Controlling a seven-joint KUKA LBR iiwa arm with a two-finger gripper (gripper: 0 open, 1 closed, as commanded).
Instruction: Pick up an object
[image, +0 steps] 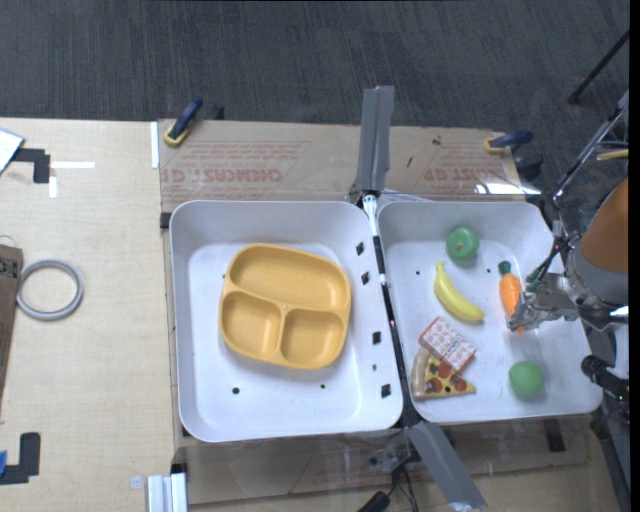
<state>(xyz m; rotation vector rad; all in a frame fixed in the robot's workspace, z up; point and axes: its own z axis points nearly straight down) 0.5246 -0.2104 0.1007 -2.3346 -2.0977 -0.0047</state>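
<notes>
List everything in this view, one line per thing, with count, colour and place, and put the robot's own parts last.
left bin: 1, white, left of the pair
right bin: 1, white, right of the pair
divided plate: 1, yellow, in the left bin
apple: 1, green, far end of the right bin
banana: 1, yellow, middle of the right bin
carrot: 1, orange, right of the banana
pizza slice: 1, red and yellow, near edge of the right bin
box: 1, red and white, just above the pizza slice
ball: 1, green, near right of the right bin
tape roll: 1, grey, bench at left
clamps: 2, blue and yellow, on the cardboard's far corners
gripper: 1, grey, beside the carrot's lower end
</notes>
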